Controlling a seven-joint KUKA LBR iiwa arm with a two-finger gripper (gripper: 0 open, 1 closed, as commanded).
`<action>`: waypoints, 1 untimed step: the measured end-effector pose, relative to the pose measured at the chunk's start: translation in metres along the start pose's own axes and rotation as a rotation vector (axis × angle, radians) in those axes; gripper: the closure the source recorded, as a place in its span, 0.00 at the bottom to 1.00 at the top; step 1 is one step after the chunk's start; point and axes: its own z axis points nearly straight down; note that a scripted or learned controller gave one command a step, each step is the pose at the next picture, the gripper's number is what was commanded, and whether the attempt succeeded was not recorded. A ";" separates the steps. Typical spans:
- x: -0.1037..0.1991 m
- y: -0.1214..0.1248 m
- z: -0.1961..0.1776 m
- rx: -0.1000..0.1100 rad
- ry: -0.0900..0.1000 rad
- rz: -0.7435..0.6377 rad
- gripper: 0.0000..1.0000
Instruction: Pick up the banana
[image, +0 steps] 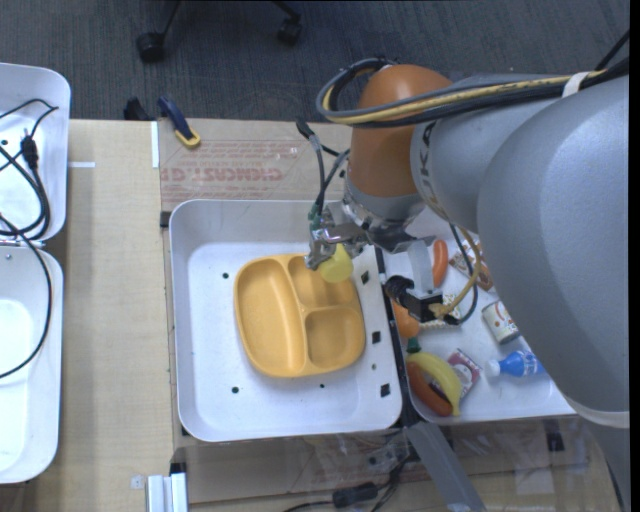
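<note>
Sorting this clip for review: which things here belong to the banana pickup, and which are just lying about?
Belongs to the job:
banana in the right bin
pincer, over the left bin

Just lying about:
yellow divided plate
carrot
small blue-capped bottle
white can

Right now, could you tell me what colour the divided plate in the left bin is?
Yellow-orange: the divided plate shows best in the camera view.
</note>
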 end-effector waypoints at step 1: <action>-0.044 0.030 -0.036 0.012 0.002 0.098 1.00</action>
